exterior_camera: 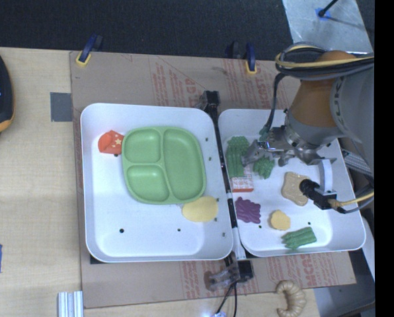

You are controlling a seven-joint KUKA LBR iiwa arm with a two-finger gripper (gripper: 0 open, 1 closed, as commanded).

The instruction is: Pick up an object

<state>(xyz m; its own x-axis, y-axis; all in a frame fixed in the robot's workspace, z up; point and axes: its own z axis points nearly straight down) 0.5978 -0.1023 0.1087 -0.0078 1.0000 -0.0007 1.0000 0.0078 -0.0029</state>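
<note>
My gripper (264,153) hangs low over the back left part of the right bin (342,243). Directly under it lies a small dark green piece (264,168), partly hidden by the gripper. A lighter green leafy piece (236,152) lies just left of the gripper. I cannot see anything held. In the same bin are a red and white packet (242,183), a purple grape bunch (248,210), a tan flat piece (292,186), a small yellow piece (279,220) and a green ridged piece (298,238).
The left bin (104,236) holds a green divided plate (164,164), a red piece with a star (110,142) and a pale yellow piece (200,209). A tan curled piece (291,297) lies on the bench in front of the bins.
</note>
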